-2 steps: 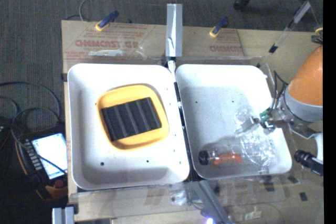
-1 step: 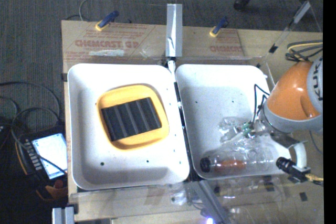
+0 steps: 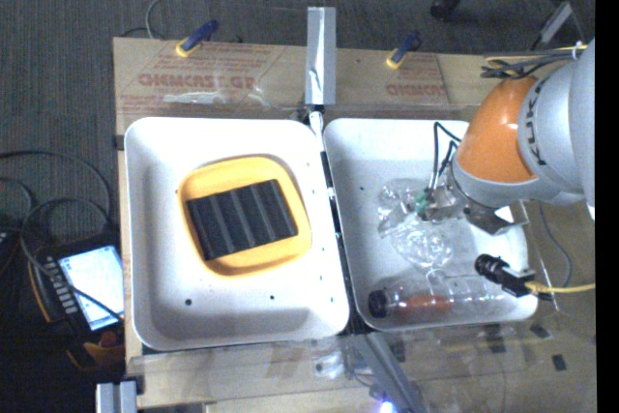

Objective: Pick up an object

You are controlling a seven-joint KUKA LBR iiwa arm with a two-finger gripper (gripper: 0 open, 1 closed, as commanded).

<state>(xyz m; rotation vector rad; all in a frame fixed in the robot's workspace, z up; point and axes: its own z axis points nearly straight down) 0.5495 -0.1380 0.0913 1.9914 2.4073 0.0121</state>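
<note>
Two candidates in right bin point(image 3: 348, 160): crumpled clear plastic point(image 3: 411, 222) directly under gripper point(image 3: 437, 203), bottle point(image 3: 435, 300) below it. Reach step, judging by pose. Next: confirm grasp, lift straight. Grip state: cannot tell

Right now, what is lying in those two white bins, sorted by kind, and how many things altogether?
Yellow tray with a black ribbed insert, left bin: 1
Crumpled clear plastic wrapper, right bin: 1
Clear tube with a dark cap and brownish contents, right bin: 1
Total: 3
</note>
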